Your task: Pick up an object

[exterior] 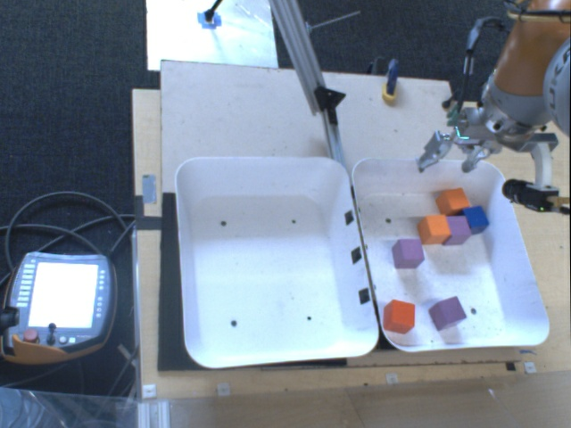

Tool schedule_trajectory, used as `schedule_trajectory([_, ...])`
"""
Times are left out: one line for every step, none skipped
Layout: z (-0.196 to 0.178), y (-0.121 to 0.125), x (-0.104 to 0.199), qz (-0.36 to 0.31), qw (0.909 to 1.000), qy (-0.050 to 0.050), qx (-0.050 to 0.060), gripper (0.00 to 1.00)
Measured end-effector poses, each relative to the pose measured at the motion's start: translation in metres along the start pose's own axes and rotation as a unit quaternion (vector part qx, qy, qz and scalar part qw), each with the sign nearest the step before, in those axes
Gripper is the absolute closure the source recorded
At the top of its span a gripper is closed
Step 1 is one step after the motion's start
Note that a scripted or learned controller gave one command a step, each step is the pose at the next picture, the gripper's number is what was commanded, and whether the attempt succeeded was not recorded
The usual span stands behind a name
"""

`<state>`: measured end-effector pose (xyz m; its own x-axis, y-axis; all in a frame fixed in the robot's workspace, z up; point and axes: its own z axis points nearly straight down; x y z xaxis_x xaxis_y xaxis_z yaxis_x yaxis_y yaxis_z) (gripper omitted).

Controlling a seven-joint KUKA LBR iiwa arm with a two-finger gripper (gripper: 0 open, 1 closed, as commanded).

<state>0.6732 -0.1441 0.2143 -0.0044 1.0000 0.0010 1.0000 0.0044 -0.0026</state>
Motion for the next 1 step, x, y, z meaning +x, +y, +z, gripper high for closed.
schedule_trajectory([-0.0032, 0.0008, 0.0000, -0.001, 1.0000, -0.001, -0.002, 0.00])
